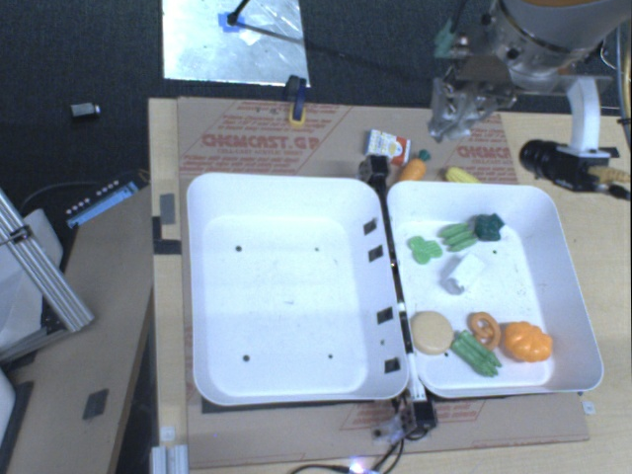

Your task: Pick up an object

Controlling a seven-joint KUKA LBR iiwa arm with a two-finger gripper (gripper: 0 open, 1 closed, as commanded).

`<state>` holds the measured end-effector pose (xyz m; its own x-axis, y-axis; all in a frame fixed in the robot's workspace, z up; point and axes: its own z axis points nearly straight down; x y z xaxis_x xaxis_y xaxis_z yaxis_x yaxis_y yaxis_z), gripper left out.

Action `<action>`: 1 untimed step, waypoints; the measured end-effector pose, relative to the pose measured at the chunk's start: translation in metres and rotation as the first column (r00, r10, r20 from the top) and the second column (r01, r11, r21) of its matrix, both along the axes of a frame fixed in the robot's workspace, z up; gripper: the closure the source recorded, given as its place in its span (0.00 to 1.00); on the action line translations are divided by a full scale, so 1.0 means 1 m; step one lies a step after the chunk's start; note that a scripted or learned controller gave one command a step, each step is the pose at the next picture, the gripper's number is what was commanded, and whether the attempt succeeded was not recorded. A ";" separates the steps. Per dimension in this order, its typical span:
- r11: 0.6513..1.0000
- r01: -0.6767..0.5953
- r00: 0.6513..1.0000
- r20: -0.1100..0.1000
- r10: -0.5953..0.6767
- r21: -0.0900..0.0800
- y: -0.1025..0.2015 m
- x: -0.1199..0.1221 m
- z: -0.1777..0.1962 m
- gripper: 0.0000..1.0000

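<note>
Right bin (578, 294), near end: orange pumpkin-like piece (525, 341), pretzel (483, 326), green pod (477, 354), tan disc (432, 332). Mid: white block (464, 271). Far end: green pieces (472, 231). Left bin (212, 265) alongside. Pincer (456, 117) raised beyond right bin's far rim, over cardboard on surface, gripping nothing (open or closed: cannot tell). Step judged: approach, no pick begun. Next move calls for travel toward camera, descent onto one item; white block stands apart, likely easiest.

Grey arm w/ orange band enters from top right, wrist angled down-left. Claw (456, 121) hangs high, pointing down, metal fingertips close together, nothing visible btwn them. Open/shut state unclear from this angle.
</note>
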<state>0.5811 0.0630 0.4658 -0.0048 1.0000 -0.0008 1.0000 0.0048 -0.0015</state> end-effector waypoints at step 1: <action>1.000 0.004 1.000 0.003 -0.004 0.001 -0.010 -0.027 -0.009 1.00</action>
<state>0.5536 0.0532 0.4571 -0.0012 1.0000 0.0000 1.0000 0.0012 0.0019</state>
